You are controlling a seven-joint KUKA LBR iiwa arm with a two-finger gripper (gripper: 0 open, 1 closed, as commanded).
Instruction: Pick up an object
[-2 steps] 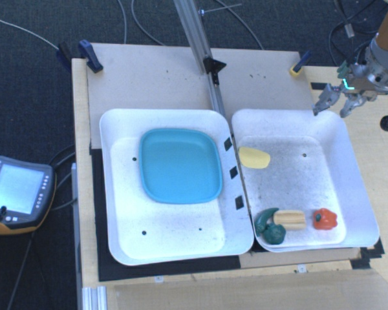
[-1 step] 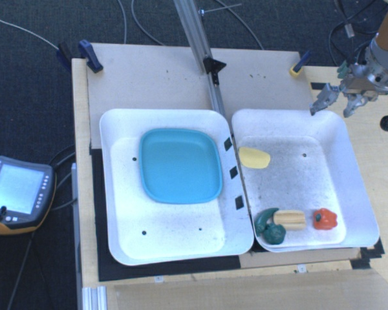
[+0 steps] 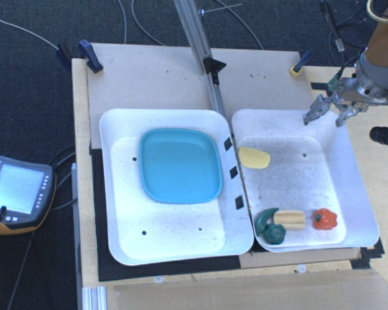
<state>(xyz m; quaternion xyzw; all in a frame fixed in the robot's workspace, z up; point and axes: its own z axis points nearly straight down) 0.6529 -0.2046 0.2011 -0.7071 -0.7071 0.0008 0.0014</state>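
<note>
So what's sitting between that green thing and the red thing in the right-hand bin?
A tan block lies between the green vegetable and the red one, seen in the camera view.

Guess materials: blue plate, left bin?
Blue plate: looks like moulded plastic, smooth with a soft sheen, uniform turquoise and rounded corners. Left bin: probably thin formed white plastic, matte, dark-speckled, with a curved lip. Neither is certain from above.

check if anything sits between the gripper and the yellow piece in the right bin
Nothing visible does. The gripper, open, hangs over the right bin's upper right corner. The yellow piece lies by the bin's left wall, with bare bin floor between them. The other three items cluster along the near edge.
</note>
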